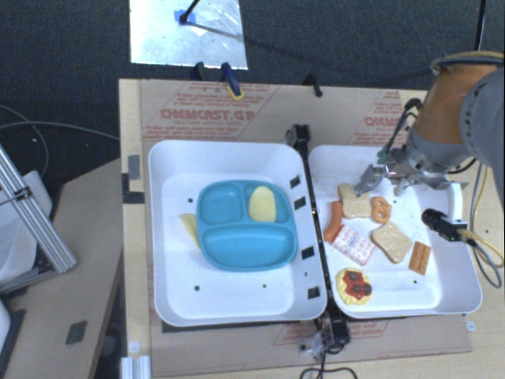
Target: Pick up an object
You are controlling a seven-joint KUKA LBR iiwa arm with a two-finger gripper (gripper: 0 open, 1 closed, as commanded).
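Just below jaws (377, 178), in right bin (458, 294): toy bread slice (354, 204), pretzel (381, 208), hot dog (334, 220). Jaws' state unclear from above. Arm poised low, likely lining up grasp on bread slice.

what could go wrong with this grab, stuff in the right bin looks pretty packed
The gripper hovers over a tight cluster: a toast slice touching a pretzel, with a hot dog close beside. Closing here might pinch two pieces or shove one aside. These toys lie flat and low in the right bin, so the fingers may slide over them and come up with nothing.
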